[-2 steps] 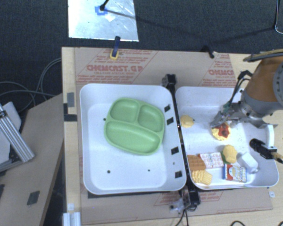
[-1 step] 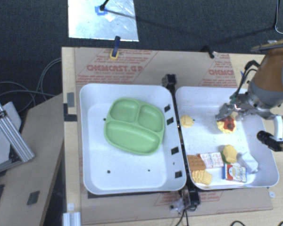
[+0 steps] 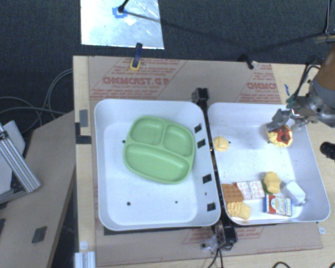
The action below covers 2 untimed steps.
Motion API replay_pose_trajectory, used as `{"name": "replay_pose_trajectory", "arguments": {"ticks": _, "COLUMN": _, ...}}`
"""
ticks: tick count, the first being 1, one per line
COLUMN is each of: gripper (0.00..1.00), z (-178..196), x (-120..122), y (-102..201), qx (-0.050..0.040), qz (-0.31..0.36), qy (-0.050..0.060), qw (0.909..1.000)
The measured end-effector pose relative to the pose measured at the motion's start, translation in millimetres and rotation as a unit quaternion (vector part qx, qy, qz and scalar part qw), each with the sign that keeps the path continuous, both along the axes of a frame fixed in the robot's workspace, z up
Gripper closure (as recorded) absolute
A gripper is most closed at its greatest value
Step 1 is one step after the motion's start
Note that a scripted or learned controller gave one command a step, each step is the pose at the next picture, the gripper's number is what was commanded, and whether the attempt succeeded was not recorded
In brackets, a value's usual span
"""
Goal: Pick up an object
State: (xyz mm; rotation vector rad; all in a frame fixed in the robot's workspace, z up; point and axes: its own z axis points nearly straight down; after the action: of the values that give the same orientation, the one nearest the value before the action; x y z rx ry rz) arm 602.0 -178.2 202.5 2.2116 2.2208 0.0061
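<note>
Hovering over the right bin [image 3: 315, 166], the hand [image 3: 280, 123] sits directly above a red-and-yellow toy [image 3: 281, 137]; whether its fingers are apart or together cannot be told. Advise descending straight, centred on the toy, closing firmly before lifting. Other items lie well below-left of it.

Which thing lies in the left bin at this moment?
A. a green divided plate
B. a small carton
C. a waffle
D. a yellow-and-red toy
A: the green divided plate sits in the left bin, while the small carton, the waffle and the yellow-and-red toy are all in the right bin.
</note>
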Motion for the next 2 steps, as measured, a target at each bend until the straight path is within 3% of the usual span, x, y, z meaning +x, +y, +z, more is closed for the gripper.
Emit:
{"name": "replay_pose_trajectory", "arguments": {"ticks": 1, "gripper": 1.00, "z": 23, "x": 1, "y": 0, "qx": 0.0006, "qz": 0.000, "qy": 0.002, "qw": 1.0000}}
{"name": "replay_pose_trajectory", "arguments": {"ticks": 2, "gripper": 1.00, "z": 33, "x": -4, "y": 51, "qx": 0.0020, "qz": 0.003, "qy": 0.003, "qw": 1.0000}}
